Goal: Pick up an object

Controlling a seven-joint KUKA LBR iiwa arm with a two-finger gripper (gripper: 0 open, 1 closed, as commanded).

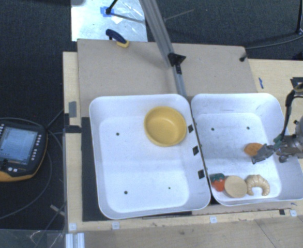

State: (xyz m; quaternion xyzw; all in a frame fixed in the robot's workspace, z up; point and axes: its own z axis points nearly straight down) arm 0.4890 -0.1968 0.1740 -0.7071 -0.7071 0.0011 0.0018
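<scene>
The right bin (234, 107) holds several small items. A small orange piece (252, 149) lies near its right side. A red and green item (216, 182), a tan round disc (235, 187) and a pale croissant-shaped piece (258, 184) sit along the front wall. My gripper (262, 153) reaches in from the right and hangs low just right of the orange piece, its dark tip touching or nearly touching that piece's edge. A yellow bowl (165, 126) stands upright at the back of the left bin (110, 154).
A slanted metal pole (159, 27) crosses the board behind the bins. On the floor at far left lies a control pendant (13, 149). Black clips (195, 150) sit along the seam between the bins.
</scene>
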